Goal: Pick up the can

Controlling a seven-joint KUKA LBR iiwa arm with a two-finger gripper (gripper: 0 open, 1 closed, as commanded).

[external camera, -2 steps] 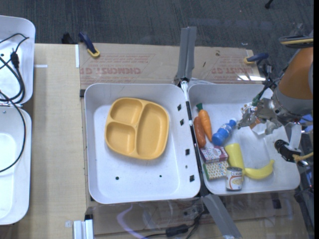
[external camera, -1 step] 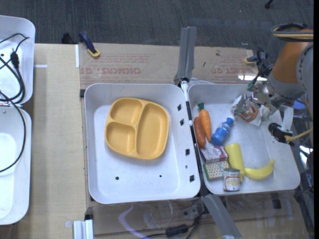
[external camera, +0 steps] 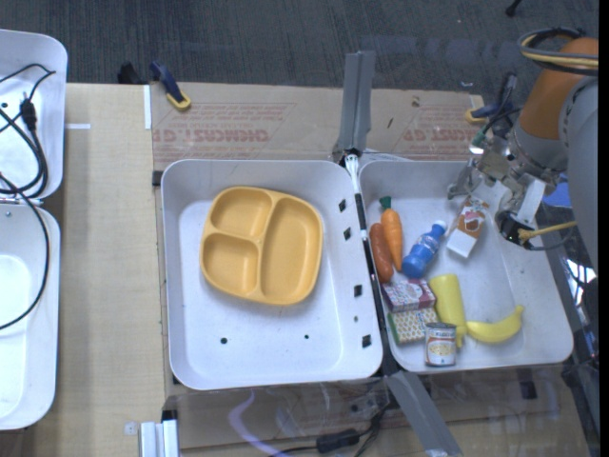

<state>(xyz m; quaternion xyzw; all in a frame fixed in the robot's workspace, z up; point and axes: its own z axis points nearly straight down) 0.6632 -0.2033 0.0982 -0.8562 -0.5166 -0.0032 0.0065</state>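
Observation:
The can [external camera: 440, 344] is small, with a silver top and an orange-and-white label. It stands upright at the front edge of the right bin [external camera: 542, 350], between a patterned box [external camera: 410, 326] and a banana [external camera: 496, 328]. My gripper [external camera: 485, 190] hangs open over the back right of that bin, far from the can and just above a small white-and-brown carton [external camera: 466, 230]. Nothing is between its fingers.
The right bin also holds a carrot [external camera: 391, 239], a sausage [external camera: 380, 253], a blue bottle [external camera: 423, 250], a pink box [external camera: 407, 294] and a yellow object [external camera: 448, 299]. A yellow divided plate [external camera: 262, 246] lies in the left bin [external camera: 190, 350].

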